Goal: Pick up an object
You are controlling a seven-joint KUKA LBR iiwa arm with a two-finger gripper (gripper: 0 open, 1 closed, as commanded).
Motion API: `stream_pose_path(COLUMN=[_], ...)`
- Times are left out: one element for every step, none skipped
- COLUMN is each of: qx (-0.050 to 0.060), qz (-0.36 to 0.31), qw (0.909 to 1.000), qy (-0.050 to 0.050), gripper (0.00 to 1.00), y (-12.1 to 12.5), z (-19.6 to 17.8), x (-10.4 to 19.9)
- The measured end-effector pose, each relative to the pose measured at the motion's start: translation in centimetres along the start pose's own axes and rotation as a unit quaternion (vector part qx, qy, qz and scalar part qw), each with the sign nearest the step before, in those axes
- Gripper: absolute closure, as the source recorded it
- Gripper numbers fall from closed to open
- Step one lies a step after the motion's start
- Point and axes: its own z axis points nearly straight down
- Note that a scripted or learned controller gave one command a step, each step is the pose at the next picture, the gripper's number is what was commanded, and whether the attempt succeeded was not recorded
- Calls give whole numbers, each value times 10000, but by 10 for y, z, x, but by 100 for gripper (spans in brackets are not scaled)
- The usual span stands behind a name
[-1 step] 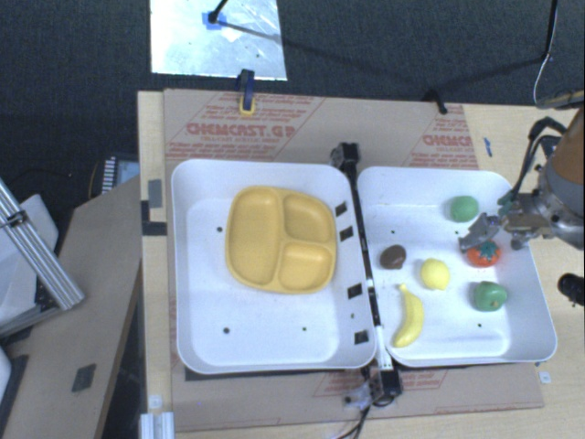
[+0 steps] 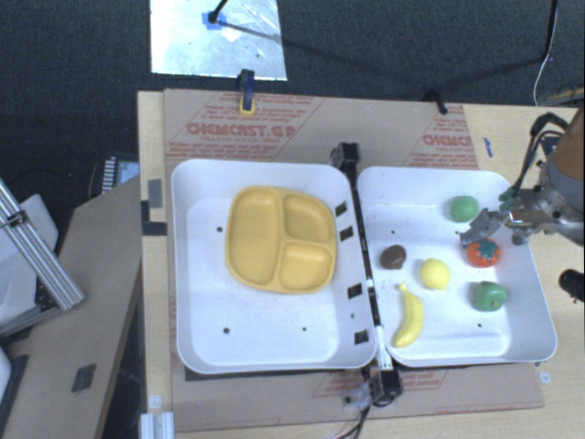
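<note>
My gripper (image 2: 498,234) hangs over the right side of the right bin (image 2: 457,346), just above and touching the top edge of a red tomato (image 2: 483,254). Its fingers look spread, with nothing held between them. A green lime (image 2: 464,208) lies to the upper left of the gripper. Below the tomato sits a green apple (image 2: 490,294). A yellow lemon (image 2: 435,273), a banana (image 2: 409,317) and a small brown object (image 2: 392,257) lie toward the bin's left side.
The left bin (image 2: 196,337) holds a yellow divided plate (image 2: 279,239). A black hinge strip (image 2: 361,263) runs between the two bins. Cardboard (image 2: 302,126) lies under both, and a silver sheet (image 2: 219,26) sits at the back.
</note>
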Motion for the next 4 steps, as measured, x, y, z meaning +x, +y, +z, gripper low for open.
stream_pose_path(qx=[20,18,-68,-119], qz=[12,12,-5,8], qw=[10000,10000,10000,9999], qy=[8,9,9,-10], gripper=[0,0,0,100], y=[-4,3,9,12], z=[61,108,130,118], x=[-3,-9,-8,-9])
